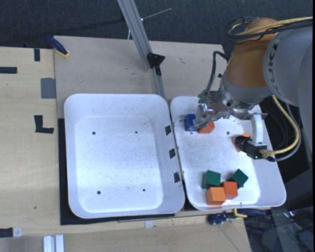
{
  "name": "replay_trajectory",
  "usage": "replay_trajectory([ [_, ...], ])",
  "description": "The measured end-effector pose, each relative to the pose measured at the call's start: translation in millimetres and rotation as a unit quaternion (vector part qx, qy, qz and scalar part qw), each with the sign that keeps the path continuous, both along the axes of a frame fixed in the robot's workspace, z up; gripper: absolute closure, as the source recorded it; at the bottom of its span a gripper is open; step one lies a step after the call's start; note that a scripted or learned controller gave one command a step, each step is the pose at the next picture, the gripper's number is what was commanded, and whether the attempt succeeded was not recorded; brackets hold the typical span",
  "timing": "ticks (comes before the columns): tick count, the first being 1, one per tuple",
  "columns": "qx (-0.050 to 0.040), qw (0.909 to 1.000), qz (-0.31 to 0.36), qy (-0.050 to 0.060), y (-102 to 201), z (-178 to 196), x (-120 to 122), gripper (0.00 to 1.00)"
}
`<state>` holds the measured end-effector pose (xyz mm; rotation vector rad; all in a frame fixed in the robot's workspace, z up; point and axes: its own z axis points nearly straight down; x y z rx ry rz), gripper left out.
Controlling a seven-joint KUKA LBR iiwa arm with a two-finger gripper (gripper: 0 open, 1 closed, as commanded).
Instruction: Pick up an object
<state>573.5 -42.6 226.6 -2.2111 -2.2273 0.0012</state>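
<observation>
My gripper [203, 121] reaches down into the far part of the right bin [197, 154], at the end of the grey arm with its orange band. A blue block [189, 123] lies just left of the gripper's tip, and an orange block [207, 127] lies right under it. Whether either block is touched cannot be made out. Near the front of the same bin sit two green blocks [211, 178] [240, 177] and two orange blocks [216, 195] [231, 188] in a tight cluster.
The left bin [118, 154] stands beside the right one, their rims meeting at the middle. A slanted metal pole [139, 33] rises from behind the bins. An orange-tipped cable fitting [247, 143] hangs over the right bin's right side.
</observation>
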Motion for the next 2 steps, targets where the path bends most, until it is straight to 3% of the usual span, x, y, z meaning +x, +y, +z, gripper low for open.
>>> replay_trajectory([
  [1,-0.0004,1.0,0.0,0.0,51.2,-9.3,0.6,1.0],
  [2,0.0,1.0,0.001,-0.001,108.3,4.6,1.3,1.0],
])
